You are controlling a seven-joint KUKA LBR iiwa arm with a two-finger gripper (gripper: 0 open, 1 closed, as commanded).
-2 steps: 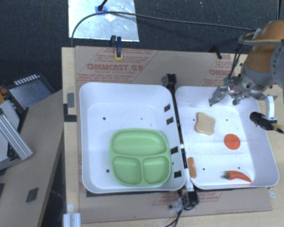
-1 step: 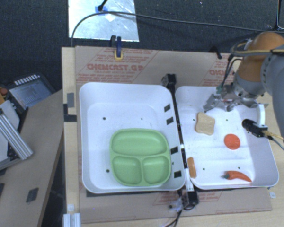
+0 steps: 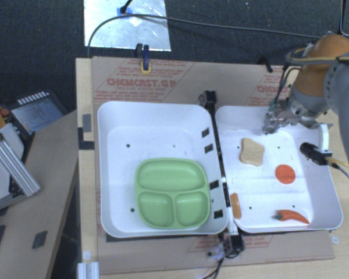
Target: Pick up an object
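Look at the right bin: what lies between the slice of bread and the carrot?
In the camera view, the round red-orange disc lies roughly between the slice of bread and the carrot, a little right of the line; the rest is bare white floor of the right bin.

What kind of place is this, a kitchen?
Probably a robot lab, not a kitchen: a grey arm reaches over two white bins on a bench, and the carrot and bread slice look like toys.

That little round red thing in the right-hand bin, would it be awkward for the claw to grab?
Probably somewhat. The red disc looks flat and lies low on the bin floor, so fingers may struggle to get under its edge. It seems small and likely light, so a nudge could slide it. Lying flat, it should not roll.
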